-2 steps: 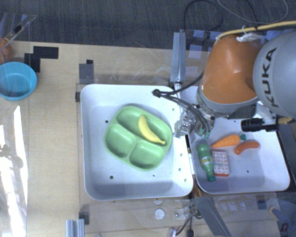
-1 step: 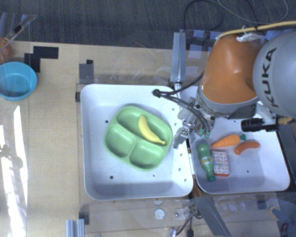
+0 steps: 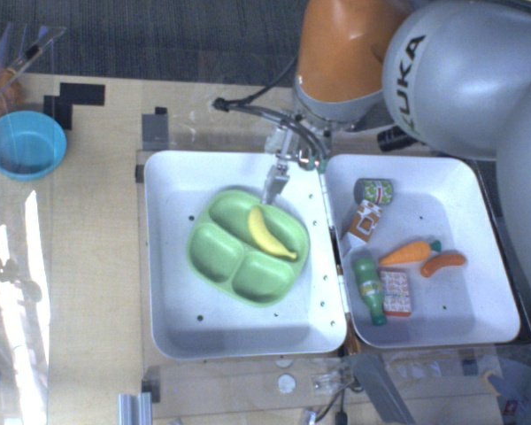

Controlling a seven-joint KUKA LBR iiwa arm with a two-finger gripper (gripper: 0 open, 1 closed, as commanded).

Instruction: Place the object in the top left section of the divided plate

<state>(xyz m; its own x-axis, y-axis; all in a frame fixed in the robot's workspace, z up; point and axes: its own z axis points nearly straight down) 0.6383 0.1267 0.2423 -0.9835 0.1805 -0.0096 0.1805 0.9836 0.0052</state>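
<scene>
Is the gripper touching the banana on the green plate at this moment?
Cannot tell. In the camera view the gripper reaches down right at the upper end of the banana, which lies across the divided plate; neither contact nor a gap shows plainly.

A green divided plastic plate (image 3: 239, 255) sits in the left shallow white bin (image 3: 173, 326), with a yellow toy banana (image 3: 267, 235) lying across its right-hand sections. The grey arm's jaws (image 3: 277, 181) hang just above the banana's upper end. The right white bin (image 3: 491, 317) holds an orange toy carrot (image 3: 405, 253), a green bottle (image 3: 368, 288) and small cartons, while a blue bowl (image 3: 25, 143) stands on the wooden surface (image 3: 80, 264).
</scene>
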